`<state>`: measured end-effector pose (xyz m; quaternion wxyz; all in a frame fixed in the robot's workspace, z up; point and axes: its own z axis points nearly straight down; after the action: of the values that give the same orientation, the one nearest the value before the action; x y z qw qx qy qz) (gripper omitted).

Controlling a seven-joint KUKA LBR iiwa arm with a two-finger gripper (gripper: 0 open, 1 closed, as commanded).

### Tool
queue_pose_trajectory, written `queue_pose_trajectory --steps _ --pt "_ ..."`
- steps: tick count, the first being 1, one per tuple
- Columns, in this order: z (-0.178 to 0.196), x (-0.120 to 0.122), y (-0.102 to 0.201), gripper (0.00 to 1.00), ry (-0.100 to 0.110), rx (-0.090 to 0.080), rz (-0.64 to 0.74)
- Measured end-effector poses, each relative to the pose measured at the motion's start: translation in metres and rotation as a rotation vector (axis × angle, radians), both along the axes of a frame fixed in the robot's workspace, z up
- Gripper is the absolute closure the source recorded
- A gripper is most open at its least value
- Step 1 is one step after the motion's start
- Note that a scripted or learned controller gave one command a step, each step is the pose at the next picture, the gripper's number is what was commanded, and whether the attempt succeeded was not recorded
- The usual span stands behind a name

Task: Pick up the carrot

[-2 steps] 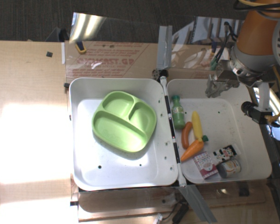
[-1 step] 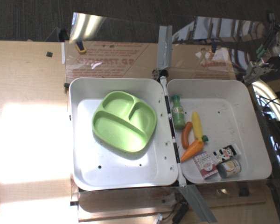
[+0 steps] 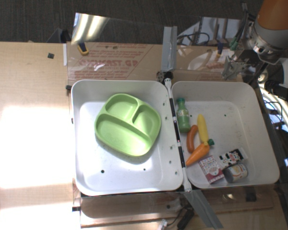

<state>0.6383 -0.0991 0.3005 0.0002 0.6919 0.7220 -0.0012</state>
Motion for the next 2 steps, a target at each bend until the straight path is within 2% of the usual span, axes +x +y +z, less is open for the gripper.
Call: queue_pose_trajectory --steps 1,2 --pt "0.0887 0.0143 -0.1241 1.00 -0.001 -0.001 -0.154" --pt "0.0957 0.0157 -0.1229 1.00 0.001 -0.004 -0.149"
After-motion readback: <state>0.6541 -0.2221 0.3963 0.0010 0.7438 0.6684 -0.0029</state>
